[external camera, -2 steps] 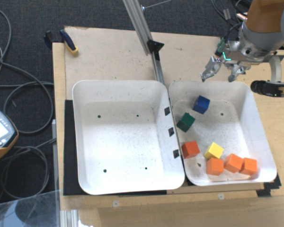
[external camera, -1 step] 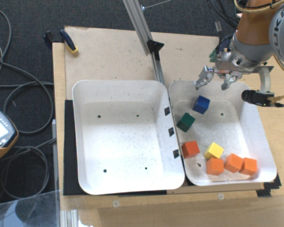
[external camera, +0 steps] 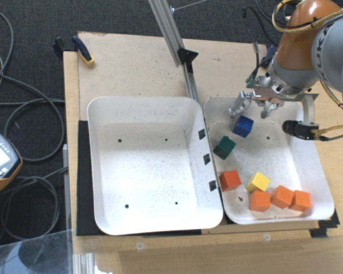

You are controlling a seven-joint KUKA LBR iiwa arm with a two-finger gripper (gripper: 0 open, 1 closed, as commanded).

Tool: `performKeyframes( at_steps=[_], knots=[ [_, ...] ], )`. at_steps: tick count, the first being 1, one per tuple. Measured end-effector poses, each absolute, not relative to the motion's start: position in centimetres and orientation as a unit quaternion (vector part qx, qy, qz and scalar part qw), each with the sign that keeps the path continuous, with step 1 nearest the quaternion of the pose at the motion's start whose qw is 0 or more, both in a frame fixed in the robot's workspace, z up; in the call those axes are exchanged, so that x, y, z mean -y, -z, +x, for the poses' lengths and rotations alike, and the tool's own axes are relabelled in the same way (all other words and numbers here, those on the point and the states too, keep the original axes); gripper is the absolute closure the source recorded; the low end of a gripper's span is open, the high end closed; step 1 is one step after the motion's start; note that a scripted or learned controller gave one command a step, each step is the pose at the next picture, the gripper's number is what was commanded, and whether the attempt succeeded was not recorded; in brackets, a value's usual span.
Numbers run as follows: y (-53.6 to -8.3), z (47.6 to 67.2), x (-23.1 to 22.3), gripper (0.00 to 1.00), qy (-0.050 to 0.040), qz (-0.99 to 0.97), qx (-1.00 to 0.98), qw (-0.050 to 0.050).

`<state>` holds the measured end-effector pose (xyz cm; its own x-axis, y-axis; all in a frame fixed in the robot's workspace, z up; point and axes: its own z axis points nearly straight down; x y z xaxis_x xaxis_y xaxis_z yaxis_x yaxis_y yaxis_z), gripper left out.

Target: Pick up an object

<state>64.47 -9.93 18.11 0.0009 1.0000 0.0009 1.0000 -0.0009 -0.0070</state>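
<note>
Sitting in the upper part of the right bin [external camera: 308,170], the blue cube [external camera: 243,126] lies tilted on the white floor, just at five o'clock from my gripper [external camera: 252,109]. I see the two metal fingers spread apart above the bin's far rim, one at about 437,222 and the other near 485,222, with nothing between them; the cube is close under them but not pinched. At seven o'clock from the blue cube, a dark green cube [external camera: 224,147] rests near the bin's left wall. Farther toward six o'clock, an orange cube [external camera: 230,180] sits beside that wall, and a yellow cube [external camera: 259,182] lies at three o'clock from it. Three more orange cubes [external camera: 280,198] line the near edge, touching or nearly touching one another. At nine o'clock from all this, the left bin [external camera: 103,153] shows its speckled floor. My arm [external camera: 308,33], grey with its orange band, enters from three o'clock over the bench [external camera: 131,67]. A slanted metal rail [external camera: 171,33] crosses the bench at twelve o'clock, and a blue and yellow clamp [external camera: 83,48] grips its far left corner.
</note>
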Motion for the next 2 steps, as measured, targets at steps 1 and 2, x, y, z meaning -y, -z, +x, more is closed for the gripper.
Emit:
performKeyframes(
  at_steps=[1,2],
  knots=[
    [-12.1,64.8,10.1,0.00,-0.0006,-0.707,0.707,-0.002],
    [-13.7,65.0,10.1,1.00,0.0021,-0.707,0.707,-0.003]
  ],
)
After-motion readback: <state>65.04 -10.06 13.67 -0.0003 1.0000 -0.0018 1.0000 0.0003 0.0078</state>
